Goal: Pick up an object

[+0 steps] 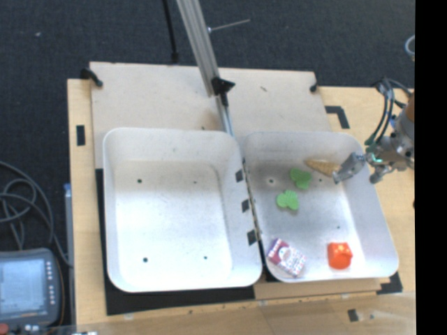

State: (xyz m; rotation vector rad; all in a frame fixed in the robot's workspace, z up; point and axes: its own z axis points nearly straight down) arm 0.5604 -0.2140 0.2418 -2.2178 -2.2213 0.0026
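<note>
The right bin (363, 211) holds several small objects. A tan wedge-shaped piece (320, 165) lies near its far side. Two green pieces (301, 179) (287, 201) sit close together in the middle. Near the front lie a red and white packet (287, 257) and an orange-red block (339, 255). My gripper (363, 169) hangs over the bin's far right edge, open, with nothing between its fingers. One grey finger (346, 167) points down-left and its tip is just right of the tan piece.
The left bin (119, 208) sits beside the right one, with a dark divider strip (248, 204) between them. A metal pole (199, 37) rises from the bench behind the bins. A screen (24, 288) and cables are at the lower left, off the bench.
</note>
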